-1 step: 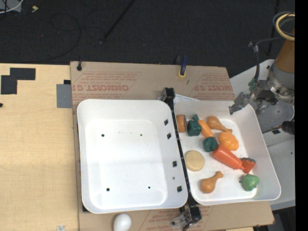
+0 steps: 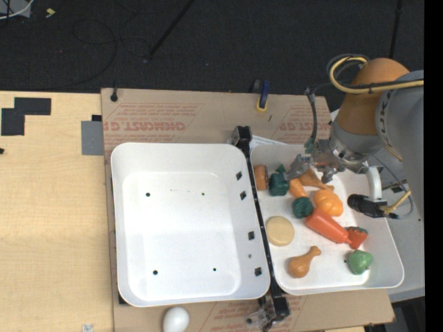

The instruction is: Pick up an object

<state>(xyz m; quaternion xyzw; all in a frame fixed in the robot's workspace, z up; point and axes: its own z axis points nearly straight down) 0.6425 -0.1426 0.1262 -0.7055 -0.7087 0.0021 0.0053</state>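
Note:
The right bin (image 2: 387, 272) holds several toy foods: a tan round disc (image 2: 280, 230), a brown drumstick (image 2: 303, 261), a long orange-red carrot (image 2: 327, 227), an orange fruit (image 2: 328, 203), a green piece (image 2: 359, 261), two dark green pieces (image 2: 278, 183) (image 2: 302, 208) and a brown roll (image 2: 260, 177). My gripper (image 2: 315, 171) hangs low over the bin's far part, open, its fingers spread either side of a small orange piece (image 2: 311, 180). Nothing is lifted between them.
The left bin (image 2: 138, 164) lies beside the right one, with a black hinge strip (image 2: 250, 206) between them. A white ball (image 2: 176, 318) rests on the bench in front of the left bin. A blue clamp (image 2: 262, 95) stands at the back edge.

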